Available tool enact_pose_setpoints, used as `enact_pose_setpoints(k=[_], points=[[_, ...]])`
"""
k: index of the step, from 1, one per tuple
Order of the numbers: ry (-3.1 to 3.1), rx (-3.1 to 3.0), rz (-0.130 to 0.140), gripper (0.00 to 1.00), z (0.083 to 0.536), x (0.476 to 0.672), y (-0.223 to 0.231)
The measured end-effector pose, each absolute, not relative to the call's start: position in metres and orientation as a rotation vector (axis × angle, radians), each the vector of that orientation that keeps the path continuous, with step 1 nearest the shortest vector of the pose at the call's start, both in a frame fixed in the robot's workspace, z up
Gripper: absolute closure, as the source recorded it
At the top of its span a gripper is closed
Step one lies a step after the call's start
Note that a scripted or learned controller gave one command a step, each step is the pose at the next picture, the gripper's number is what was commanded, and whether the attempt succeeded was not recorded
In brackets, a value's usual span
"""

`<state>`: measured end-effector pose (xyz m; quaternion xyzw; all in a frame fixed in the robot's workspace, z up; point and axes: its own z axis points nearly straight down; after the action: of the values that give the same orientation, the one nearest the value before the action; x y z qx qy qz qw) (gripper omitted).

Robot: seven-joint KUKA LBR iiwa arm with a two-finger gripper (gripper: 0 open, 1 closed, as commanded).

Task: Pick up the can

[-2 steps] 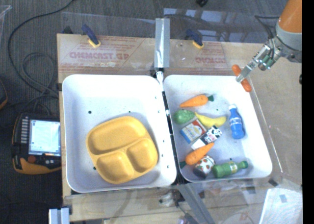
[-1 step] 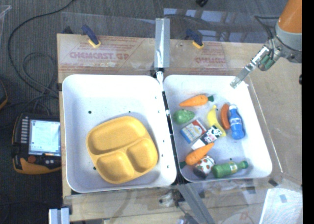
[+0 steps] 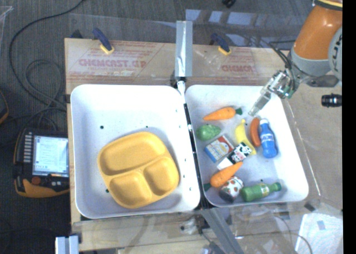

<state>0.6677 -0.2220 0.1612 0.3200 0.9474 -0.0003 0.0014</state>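
Observation:
The can (image 3: 230, 187) looks like a small white, red and dark item lying near the front of the right bin (image 3: 295, 161), between a carrot (image 3: 225, 174) and a green bottle (image 3: 260, 192). My gripper (image 3: 255, 109) hangs over the back right part of that bin, slanting down to the left. Its tip is just above the red-orange item (image 3: 254, 130) and the blue bottle (image 3: 267, 138), well behind the can. Nothing shows in its grasp.
The right bin also holds a second carrot (image 3: 221, 114), a green vegetable (image 3: 208, 132), a banana (image 3: 240, 134), a small box (image 3: 218, 148) and a cow-patterned item (image 3: 241, 151). A yellow divided tray (image 3: 138, 168) lies in the left bin (image 3: 89, 108).

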Motion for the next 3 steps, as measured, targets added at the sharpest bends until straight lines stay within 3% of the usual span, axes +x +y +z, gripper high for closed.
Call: enact_pose_setpoints(k=[1, 2, 3], points=[[3.064, 0.687, 0.0, 0.0, 0.139, 0.592, -0.223], [3.078, 0.6, -0.002, 0.0, 0.093, 0.644, -0.223], [3.072, 0.599, 0.004, 1.0, 0.103, 0.645, -0.222]])
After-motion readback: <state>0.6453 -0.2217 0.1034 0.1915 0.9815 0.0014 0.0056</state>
